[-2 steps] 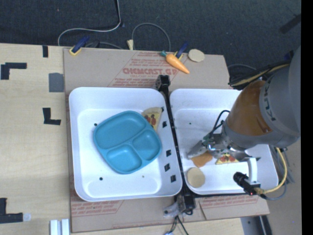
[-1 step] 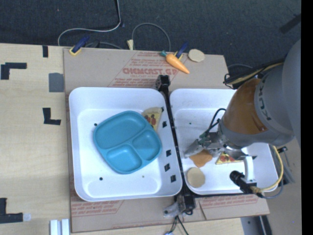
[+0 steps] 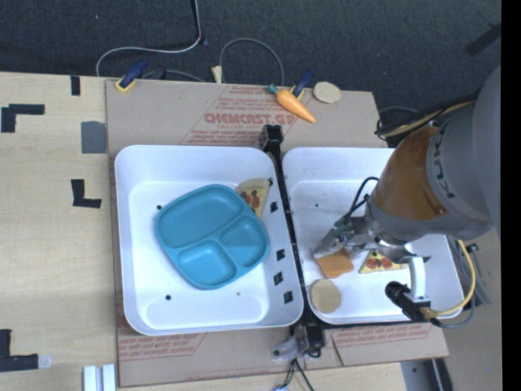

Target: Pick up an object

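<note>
Over the right bin (image 3: 321,168) we see the grey arm (image 3: 431,186) reaching down, its gripper (image 3: 340,236) just above an orange-brown slab (image 3: 334,264); a round tan disc (image 3: 326,296) lies nearby. Whether the claw grips anything, we cannot tell.
</note>
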`<state>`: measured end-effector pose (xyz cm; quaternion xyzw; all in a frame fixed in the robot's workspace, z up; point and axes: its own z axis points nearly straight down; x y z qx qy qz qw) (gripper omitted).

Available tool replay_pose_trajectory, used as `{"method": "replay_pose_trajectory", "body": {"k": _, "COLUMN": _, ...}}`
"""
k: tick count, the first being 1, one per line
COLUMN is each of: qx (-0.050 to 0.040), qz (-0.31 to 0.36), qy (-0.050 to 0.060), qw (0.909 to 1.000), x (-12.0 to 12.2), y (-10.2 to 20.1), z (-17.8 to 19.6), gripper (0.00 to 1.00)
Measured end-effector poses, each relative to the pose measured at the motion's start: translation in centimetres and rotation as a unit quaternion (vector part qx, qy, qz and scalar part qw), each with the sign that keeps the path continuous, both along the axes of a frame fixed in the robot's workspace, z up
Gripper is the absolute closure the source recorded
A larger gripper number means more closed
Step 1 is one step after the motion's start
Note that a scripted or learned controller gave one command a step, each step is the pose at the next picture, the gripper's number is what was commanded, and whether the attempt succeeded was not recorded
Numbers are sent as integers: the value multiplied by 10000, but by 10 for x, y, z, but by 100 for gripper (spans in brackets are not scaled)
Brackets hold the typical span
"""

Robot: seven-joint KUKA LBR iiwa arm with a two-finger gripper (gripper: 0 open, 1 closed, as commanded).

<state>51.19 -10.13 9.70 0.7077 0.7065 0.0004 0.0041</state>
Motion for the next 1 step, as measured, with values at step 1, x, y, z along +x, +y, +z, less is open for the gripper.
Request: {"method": "replay_pose_trajectory", "body": {"k": 1, "qx": 39, "qz": 65, "qy": -16, "qw": 10000, "x": 43, "y": 84, "z": 93, "gripper": 100}}
